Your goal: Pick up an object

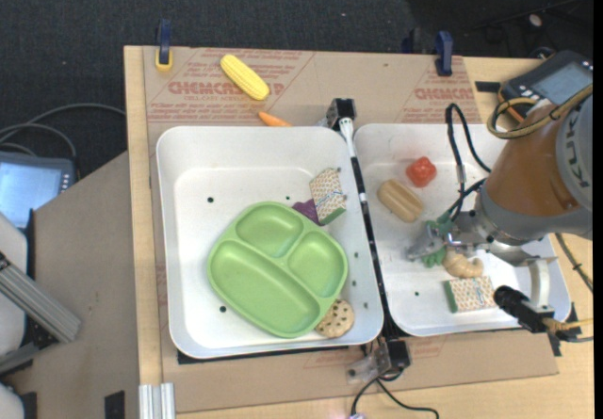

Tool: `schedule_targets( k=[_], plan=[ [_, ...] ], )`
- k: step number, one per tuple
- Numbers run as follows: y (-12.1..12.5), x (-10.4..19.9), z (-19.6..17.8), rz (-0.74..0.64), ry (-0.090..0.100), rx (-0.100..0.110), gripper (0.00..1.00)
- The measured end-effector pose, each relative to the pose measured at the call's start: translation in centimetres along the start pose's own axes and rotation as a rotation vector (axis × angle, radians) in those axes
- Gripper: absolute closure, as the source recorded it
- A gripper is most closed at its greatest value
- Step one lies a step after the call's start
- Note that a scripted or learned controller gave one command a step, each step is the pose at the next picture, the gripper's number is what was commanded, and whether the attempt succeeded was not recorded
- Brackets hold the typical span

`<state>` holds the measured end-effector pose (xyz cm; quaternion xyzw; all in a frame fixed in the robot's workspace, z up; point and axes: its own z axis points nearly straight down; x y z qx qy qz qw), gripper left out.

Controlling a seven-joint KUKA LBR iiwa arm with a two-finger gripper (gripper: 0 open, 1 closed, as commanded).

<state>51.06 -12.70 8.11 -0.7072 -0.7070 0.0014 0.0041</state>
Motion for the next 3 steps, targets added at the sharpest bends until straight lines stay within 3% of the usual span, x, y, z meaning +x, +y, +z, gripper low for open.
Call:
schedule_targets(
  k=[1, 2, 3],
  plan=[
    [0.4, -0.3, -1.4, 0.002, -0.005, -0.011, 1.00],
    [3.1, 3.2, -0.3, -0.005, -0.004, -0.010, 1.00],
    [5.3, 10.5, -11.0, -0.010, -0.001, -0.021, 1.00]
  ],
)
